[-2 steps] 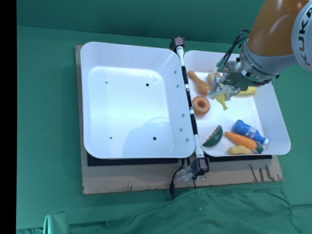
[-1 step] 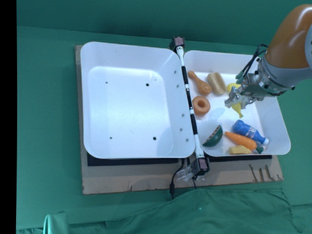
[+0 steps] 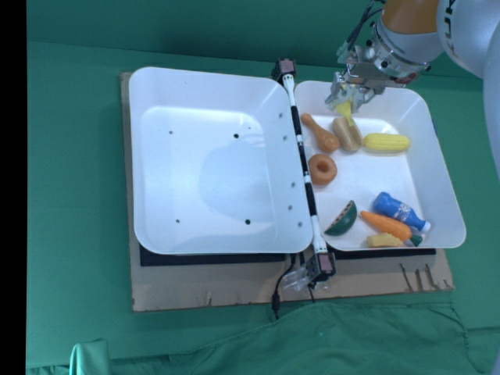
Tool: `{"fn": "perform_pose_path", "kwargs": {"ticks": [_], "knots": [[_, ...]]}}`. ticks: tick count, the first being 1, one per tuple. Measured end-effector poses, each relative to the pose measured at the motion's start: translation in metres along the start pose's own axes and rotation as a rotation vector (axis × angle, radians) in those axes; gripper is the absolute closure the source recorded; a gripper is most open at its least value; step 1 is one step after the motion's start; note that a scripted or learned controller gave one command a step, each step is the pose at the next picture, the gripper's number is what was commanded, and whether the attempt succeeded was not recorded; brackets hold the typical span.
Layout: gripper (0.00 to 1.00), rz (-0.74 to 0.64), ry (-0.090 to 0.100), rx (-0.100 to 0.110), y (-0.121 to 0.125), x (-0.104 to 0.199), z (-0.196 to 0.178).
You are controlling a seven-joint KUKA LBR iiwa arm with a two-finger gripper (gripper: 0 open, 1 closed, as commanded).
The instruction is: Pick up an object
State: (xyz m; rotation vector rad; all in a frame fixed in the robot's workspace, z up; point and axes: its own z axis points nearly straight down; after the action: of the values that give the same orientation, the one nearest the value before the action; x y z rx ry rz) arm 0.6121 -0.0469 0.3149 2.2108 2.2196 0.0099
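The arm (image 3: 445, 14) is cut off by the top and right edges. The gripper (image 3: 344, 100) covers the top of a small yellow piece (image 3: 344, 109), too little of which shows to name. By the right bin's near rim, the carrot (image 3: 384, 224) hides part of another yellow piece (image 3: 384, 241).

Arm (image 3: 449, 10) reaches in, claw (image 3: 344, 100) pointing down.
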Motion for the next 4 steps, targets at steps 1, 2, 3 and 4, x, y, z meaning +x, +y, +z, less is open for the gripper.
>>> {"fn": "perform_pose_path", "kwargs": {"ticks": [1, 2, 3, 4], "knots": [[1.00, -0.001, 0.004, 0.015, -0.025, 0.087, 0.029], [1.00, 0.001, 0.003, 0.014, 0.034, 0.144, 0.101], [1.00, 0.003, 0.009, 0.019, 0.043, 0.135, 0.110], [1.00, 0.004, 0.004, 0.010, -0.030, 0.156, 0.040]]}}
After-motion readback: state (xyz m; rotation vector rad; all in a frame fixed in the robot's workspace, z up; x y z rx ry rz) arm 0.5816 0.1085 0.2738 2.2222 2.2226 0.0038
